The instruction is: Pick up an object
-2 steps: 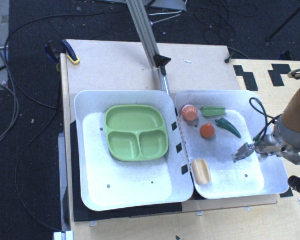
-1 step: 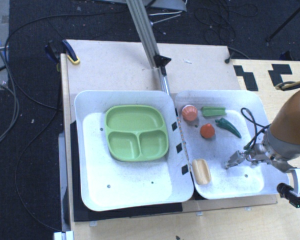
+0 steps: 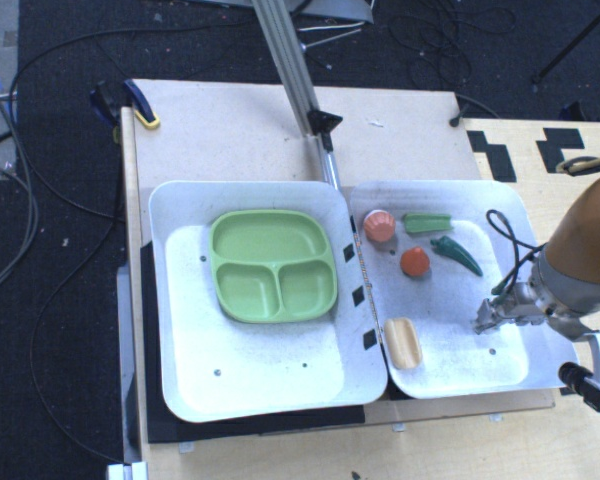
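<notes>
Tool (image 3: 488,318), finger state unclear, hovers well right of bread roll (image 3: 402,343) lying lengthwise toward the camera.

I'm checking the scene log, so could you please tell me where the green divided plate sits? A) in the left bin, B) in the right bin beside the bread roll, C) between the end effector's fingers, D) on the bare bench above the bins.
A: the green divided plate lies flat inside the left bin, apart from the food items in the right bin.
</notes>
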`<state>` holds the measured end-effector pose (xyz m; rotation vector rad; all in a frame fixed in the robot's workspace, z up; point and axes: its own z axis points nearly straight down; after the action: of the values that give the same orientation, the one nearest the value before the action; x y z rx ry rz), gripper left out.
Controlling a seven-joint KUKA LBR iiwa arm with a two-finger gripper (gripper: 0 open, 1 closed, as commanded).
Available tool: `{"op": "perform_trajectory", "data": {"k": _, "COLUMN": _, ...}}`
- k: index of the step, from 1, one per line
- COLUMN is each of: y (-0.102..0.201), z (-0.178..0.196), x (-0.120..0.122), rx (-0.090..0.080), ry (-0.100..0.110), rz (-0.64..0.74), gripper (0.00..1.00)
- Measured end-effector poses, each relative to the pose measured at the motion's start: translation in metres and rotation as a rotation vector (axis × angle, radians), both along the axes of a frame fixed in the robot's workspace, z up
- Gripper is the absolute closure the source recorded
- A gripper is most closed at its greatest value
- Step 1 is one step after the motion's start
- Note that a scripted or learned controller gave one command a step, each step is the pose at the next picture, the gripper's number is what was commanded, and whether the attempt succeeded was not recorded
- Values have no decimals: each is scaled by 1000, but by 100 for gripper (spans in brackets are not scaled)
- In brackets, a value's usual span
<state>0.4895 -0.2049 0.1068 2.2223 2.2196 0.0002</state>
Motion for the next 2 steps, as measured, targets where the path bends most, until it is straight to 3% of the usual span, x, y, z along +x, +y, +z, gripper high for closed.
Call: {"op": "perform_trajectory", "data": {"k": 2, "y": -10, "z": 121, "x": 5, "rx": -3, "ry": -5, "rz": 3, "gripper": 100}}
